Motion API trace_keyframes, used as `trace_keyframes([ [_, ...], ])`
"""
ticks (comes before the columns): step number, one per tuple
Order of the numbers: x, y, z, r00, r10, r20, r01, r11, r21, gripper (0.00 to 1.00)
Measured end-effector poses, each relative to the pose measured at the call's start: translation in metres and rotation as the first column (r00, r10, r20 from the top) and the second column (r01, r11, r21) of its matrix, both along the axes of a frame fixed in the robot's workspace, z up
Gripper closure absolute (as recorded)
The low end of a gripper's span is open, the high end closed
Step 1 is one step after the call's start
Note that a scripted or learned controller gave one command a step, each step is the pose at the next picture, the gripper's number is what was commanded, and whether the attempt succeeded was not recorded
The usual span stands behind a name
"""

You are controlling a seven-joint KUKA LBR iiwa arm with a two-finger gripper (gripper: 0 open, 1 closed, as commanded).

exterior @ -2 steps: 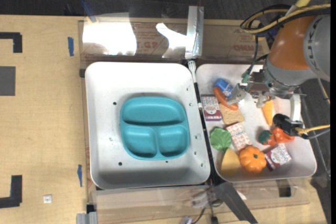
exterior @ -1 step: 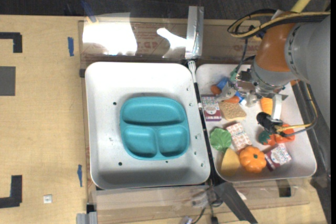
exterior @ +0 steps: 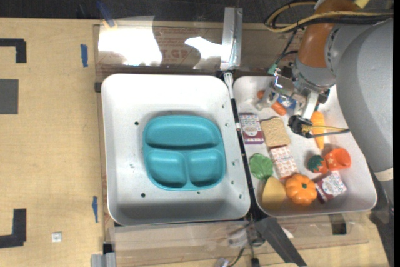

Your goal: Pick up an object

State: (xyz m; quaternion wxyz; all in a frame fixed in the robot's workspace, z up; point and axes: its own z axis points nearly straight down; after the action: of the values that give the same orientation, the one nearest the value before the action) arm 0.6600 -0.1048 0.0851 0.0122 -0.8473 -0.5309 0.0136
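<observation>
The right bin [exterior: 359, 197] holds several toy foods. A tan cracker [exterior: 275, 131] lies next to a red and white carton [exterior: 250, 127]. Below them are a pink-patterned packet [exterior: 283, 161], a green leaf [exterior: 261, 166], a yellow wedge [exterior: 273, 192] and an orange pumpkin [exterior: 300, 189]. A red and white packet [exterior: 332, 186], an orange pepper [exterior: 336, 158] and an orange carrot [exterior: 319, 124] lie further right. My gripper [exterior: 284, 100] is low over the bin's back part, right above a small orange and blue item [exterior: 279, 107] that it partly hides.
The left bin [exterior: 119, 153] holds a teal divided plate [exterior: 183, 150]. A metal divider [exterior: 231, 40] and a clear sheet [exterior: 156, 40] stand behind the bins. The grey arm [exterior: 365, 84] covers the right bin's right side. Cables [exterior: 294, 12] loop above the wrist.
</observation>
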Motion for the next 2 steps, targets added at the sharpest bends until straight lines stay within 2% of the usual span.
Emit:
trace_keyframes([
  [1,0.004,0.001,0.012,1.0,0.002,0.016,-0.002,1.0,-0.005,1.0],
  [2,0.004,0.002,0.023,1.0,0.004,0.018,-0.004,1.0,-0.007,1.0],
])
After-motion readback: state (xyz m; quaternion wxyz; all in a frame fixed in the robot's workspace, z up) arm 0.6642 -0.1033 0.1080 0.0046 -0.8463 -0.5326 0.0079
